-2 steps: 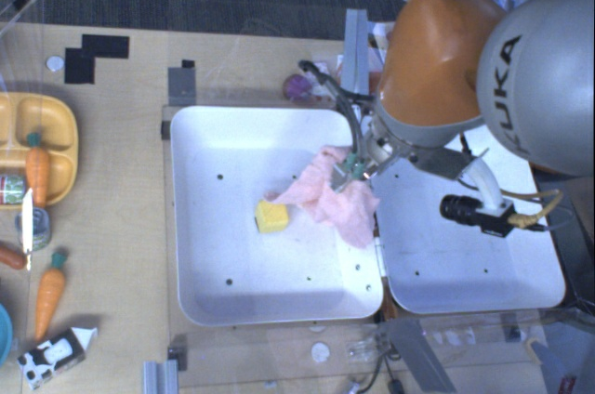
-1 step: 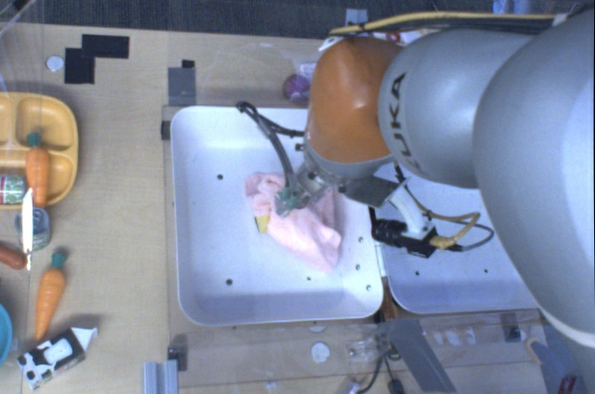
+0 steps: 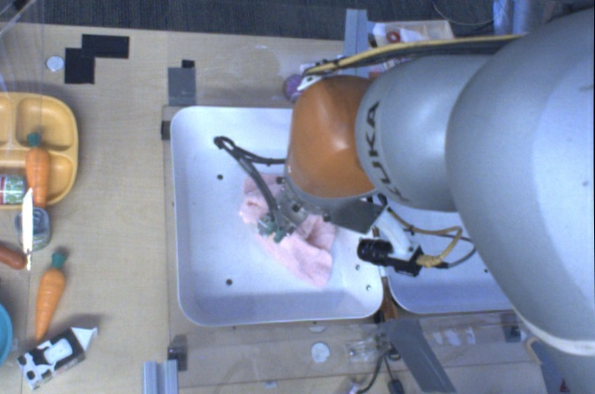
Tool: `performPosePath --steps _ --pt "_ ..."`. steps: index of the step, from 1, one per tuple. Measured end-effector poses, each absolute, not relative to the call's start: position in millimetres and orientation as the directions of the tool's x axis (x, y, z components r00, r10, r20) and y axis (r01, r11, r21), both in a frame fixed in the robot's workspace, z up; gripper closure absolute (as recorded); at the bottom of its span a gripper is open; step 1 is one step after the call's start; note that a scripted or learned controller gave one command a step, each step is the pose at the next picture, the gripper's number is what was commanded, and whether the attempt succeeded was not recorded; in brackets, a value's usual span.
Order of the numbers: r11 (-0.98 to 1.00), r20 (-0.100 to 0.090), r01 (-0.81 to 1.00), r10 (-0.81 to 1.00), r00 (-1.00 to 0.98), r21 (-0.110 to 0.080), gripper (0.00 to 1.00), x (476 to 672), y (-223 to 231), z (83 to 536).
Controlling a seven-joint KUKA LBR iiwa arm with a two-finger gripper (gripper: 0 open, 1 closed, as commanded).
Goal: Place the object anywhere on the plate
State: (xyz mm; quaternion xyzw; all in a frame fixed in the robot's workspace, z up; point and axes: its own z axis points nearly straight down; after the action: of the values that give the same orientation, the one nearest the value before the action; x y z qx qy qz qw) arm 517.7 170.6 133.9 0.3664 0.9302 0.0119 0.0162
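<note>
Meanwhile, the gripper (image 3: 275,223) is pressing onto the pink cloth (image 3: 302,245) near the left bin's (image 3: 200,197) right edge, its grip hidden.

I see a soft pink cloth (image 3: 293,239) right under my dark gripper (image 3: 274,225), lying in a plain white bin (image 3: 200,225). My arm (image 3: 446,141) above it is grey with a shiny orange band (image 3: 325,137). Far off to the side sit a yellow tray (image 3: 42,127), two orange carrots (image 3: 48,288) with green tops, and a little black-and-white cow-spot box (image 3: 56,353).
</note>
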Motion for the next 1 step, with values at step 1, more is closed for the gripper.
performPosePath --steps 1 --pt "0.778 -0.007 0.628 0.628 -0.778 0.008 1.0 565.0 98.7 186.8"
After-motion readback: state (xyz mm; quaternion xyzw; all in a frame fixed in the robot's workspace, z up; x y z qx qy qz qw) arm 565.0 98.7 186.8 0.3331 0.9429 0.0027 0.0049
